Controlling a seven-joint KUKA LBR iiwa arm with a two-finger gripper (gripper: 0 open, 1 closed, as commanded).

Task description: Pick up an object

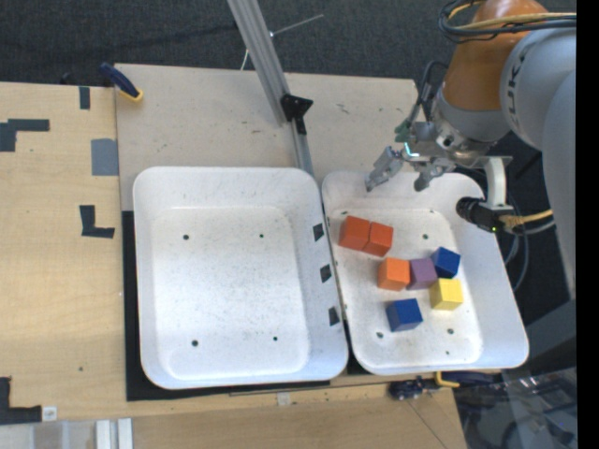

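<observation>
Camera view: gripper (404, 174) fingers spread, nothing held; I would descend squarely over the isolated blue cube (404, 313).

Even overhead light, sharp centre, soft edges.

Scene well lit and diffuse; no hard shadows. Left bin (225, 269) and right bin (487, 335) read near-white, slightly blown out on the rims, faint grey shading along inner walls. Cubes in the right bin cast only small soft shadows: orange block (365, 236), blue cube (404, 313), yellow cube (446, 294) all crisp, colours saturated. Orange band (487, 59) on the arm shows a mild specular highlight on top. Gripper (404, 171) slightly soft, fine detail smeared. Dark carpet at top loses detail, nearly crushed. Bottom edge is blurry with clutter unreadable. Some compression noise overall; no obvious lens bending on the bench edges.
</observation>
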